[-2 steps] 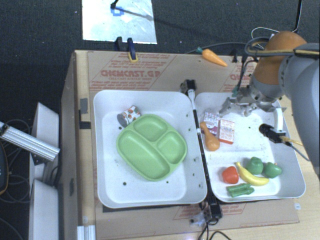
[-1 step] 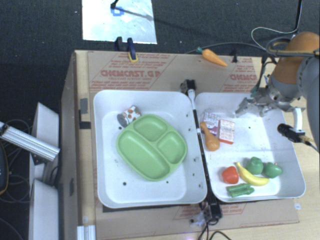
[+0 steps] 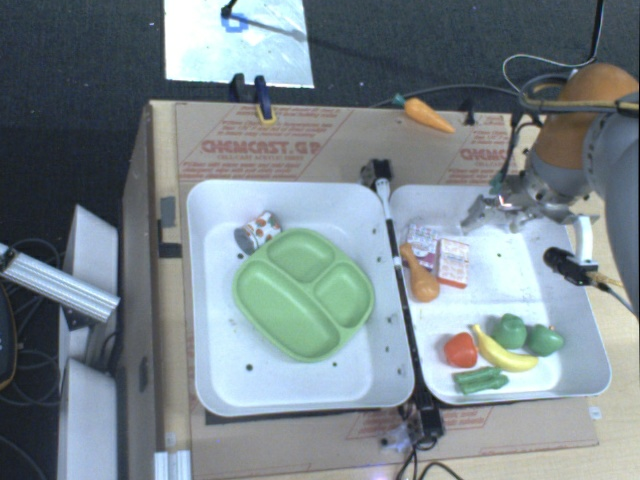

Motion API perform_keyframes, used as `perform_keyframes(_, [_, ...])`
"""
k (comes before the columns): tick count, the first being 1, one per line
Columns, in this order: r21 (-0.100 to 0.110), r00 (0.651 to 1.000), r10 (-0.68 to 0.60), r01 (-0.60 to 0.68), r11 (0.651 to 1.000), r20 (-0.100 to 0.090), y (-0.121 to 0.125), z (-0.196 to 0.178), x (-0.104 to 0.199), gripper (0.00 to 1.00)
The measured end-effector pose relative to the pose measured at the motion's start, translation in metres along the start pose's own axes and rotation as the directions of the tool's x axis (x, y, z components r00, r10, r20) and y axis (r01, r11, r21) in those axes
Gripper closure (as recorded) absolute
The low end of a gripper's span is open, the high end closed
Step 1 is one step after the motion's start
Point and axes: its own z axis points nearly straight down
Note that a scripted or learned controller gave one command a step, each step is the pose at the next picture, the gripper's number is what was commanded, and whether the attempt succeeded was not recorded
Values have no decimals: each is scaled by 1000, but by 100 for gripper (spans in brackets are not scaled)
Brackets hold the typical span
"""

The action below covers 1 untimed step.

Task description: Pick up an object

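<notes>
curved yellow plastic banana in right white bin, long axis diagonal, tip toward lower right. gripper above bin's far edge; finger state cannot tell.

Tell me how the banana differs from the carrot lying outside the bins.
The banana is yellow; the carrot is orange with a green end. The banana lies inside the right bin among other toy foods; the carrot rests alone on the board behind the bins. The banana curves; the carrot tapers straight. Both are long and lie flat.
</notes>
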Motion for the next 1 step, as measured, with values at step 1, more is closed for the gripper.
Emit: perform_keyframes(1, [-1,1000,-1,1,1000,-1,0,0,54,0])
